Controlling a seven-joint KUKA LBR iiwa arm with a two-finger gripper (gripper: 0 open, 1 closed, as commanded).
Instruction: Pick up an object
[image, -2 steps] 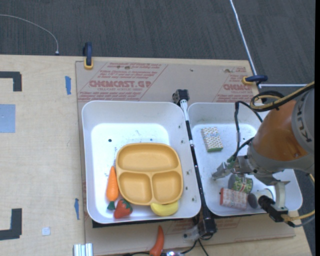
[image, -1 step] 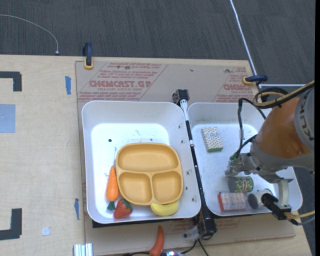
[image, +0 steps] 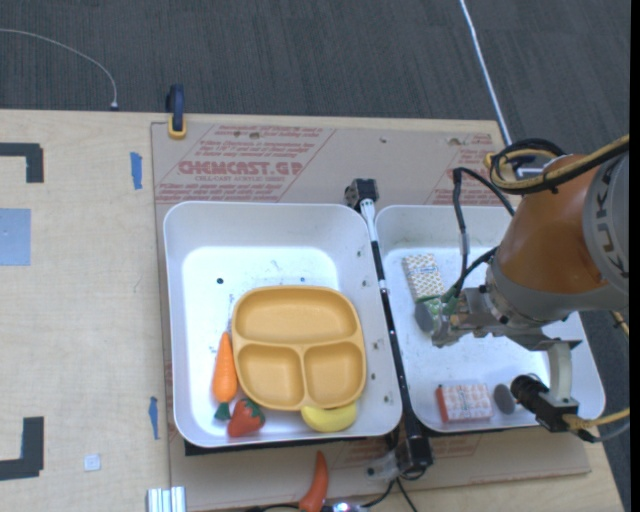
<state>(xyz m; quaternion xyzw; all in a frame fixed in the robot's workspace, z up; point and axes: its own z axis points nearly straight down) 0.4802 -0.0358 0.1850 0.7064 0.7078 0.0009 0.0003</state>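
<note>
My gripper (image: 437, 322) hangs low in the right bin (image: 400, 232), near its left side. It sits just below a patterned white packet (image: 421, 273) and over a small green-and-grey item (image: 430, 303). A red-and-white box (image: 463, 401) lies at the bin's front, with a small grey object (image: 503, 399) beside it. The arm's orange band (image: 555, 230) and grey wrist cover the bin's right half.
The left bin (image: 190, 300) holds a yellow divided plate (image: 298, 346). A toy carrot (image: 225, 368), strawberry (image: 245, 417) and banana (image: 329, 417) lie along the plate's left and front edges. An orange chilli (image: 316, 482) lies on the bench in front of the bins.
</note>
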